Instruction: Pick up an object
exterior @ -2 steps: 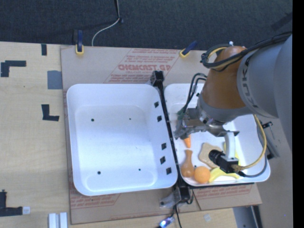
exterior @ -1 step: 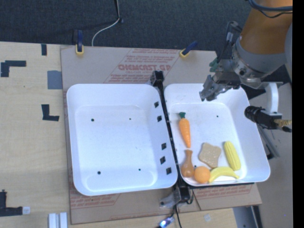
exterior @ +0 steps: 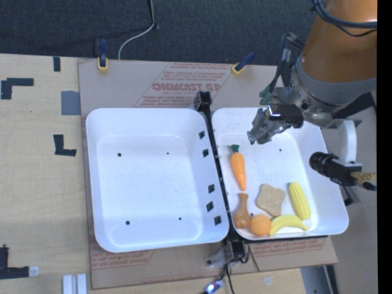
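In the right bin [exterior: 318, 158] lie an orange carrot with a green top [exterior: 238, 169], a tan bread slice [exterior: 271, 199], a yellow corn cob [exterior: 299, 201], a yellow banana [exterior: 288, 225], a round orange [exterior: 261, 225] and a brown gourd-shaped piece [exterior: 242, 211]. My gripper [exterior: 260, 133] hangs over the back part of that bin, up and to the right of the carrot's green top. Nothing shows between its fingers.
The left bin [exterior: 98, 164] sits beside the right one, with a row of black clips [exterior: 211, 188] along the divide. Both rest on a cardboard sheet [exterior: 177, 84] held by clamps. A black cylinder [exterior: 327, 166] juts in at the right bin's edge.
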Motion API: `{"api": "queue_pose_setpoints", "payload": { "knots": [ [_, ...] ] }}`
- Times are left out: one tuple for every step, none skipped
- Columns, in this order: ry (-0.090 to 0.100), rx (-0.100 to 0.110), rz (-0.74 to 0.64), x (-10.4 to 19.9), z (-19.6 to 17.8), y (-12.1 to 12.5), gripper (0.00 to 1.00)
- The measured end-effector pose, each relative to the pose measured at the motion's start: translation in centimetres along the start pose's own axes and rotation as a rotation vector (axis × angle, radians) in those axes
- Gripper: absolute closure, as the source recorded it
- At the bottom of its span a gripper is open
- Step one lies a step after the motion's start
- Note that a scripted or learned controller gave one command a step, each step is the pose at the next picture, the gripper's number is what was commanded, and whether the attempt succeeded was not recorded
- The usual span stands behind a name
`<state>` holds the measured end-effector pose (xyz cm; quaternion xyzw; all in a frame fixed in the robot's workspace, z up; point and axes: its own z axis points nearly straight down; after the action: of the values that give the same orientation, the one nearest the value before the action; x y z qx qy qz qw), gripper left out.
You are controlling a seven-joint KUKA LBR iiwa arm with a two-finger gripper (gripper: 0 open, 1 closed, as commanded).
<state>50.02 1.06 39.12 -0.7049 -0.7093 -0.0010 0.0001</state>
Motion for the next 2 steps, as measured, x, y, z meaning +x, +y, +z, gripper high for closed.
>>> {"api": "queue_pose_setpoints", "payload": {
  "knots": [
    [-0.001,0.0,0.001,4.2,-1.4,-1.7,1.0],
    [0.0,-0.007,0.001,6.7,-9.7,-1.6,1.0]
  ]
}}
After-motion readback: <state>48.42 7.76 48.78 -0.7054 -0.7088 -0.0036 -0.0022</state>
